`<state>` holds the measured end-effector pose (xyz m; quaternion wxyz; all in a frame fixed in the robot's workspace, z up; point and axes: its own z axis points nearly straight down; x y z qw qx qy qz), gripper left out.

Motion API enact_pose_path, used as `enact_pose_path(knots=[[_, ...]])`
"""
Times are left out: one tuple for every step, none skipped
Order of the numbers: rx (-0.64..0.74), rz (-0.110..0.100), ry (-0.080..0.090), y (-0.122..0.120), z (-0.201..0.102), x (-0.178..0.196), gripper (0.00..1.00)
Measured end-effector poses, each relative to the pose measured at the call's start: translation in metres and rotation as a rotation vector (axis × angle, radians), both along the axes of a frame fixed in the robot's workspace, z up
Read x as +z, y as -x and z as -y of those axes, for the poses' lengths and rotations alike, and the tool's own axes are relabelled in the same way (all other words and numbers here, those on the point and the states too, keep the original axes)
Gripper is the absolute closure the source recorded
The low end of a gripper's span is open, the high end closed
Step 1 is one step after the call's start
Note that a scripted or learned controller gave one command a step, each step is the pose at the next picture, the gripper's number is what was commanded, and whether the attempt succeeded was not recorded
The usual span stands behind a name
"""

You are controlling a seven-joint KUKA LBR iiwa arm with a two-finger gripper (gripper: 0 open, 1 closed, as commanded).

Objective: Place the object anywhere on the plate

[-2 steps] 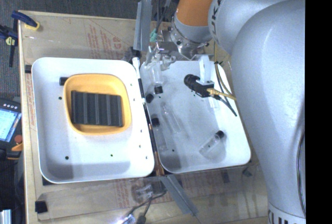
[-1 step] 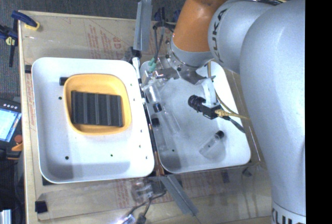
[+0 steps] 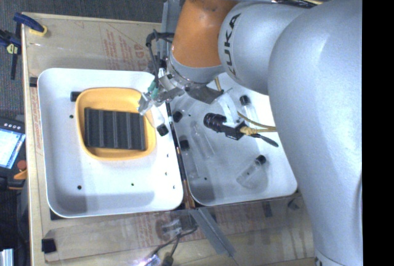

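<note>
A yellow plate [image 3: 111, 96] with a dark ribbed centre [image 3: 116, 129] lies in the left bin [image 3: 55, 135]. My gripper [image 3: 149, 100] hangs over the plate's right rim, close to the divide between the two bins. Something small, pale and greenish shows at its tip, too blurred to name. A small black piece [image 3: 162, 129] lies just below it by the plate's right edge. In the right bin [image 3: 277, 181] lie several clear vials with black caps, one of them at the front right [image 3: 251, 171] and another at the middle [image 3: 217, 122].
The arm's orange band [image 3: 200, 31] and grey body cover the right bin's far and right parts. A cable [image 3: 255, 129] runs across that bin. Blue clamps [image 3: 31, 23] and a small screen [image 3: 9, 145] sit at the bench's left edge.
</note>
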<state>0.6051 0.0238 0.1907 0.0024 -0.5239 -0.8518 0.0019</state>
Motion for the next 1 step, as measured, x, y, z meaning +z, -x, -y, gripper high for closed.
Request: enact_pose_path(knots=[[-0.001,0.0,0.0,-0.0001,0.0008,0.0001,0.0]])
